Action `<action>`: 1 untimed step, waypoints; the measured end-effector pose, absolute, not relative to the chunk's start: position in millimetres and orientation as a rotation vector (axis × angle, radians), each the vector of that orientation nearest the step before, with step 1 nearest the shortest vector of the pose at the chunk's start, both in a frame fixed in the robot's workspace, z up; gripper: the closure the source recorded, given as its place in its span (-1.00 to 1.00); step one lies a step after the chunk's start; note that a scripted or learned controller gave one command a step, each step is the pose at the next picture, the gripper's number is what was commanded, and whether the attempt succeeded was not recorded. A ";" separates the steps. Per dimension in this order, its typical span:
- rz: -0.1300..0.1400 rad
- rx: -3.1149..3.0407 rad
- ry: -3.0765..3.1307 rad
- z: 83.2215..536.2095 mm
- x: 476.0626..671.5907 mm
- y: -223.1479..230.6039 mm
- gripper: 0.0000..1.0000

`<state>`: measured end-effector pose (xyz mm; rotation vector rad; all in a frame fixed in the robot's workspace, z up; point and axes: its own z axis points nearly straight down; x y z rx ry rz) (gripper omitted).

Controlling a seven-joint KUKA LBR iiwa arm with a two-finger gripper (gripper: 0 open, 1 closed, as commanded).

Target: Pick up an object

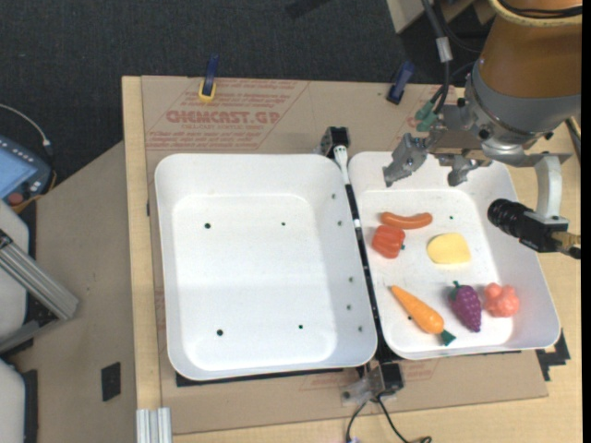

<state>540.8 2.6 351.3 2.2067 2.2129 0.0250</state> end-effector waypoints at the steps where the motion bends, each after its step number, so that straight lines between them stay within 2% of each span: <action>1: -0.016 2.239 2.213 215.6 539.2 -106.1 -1.00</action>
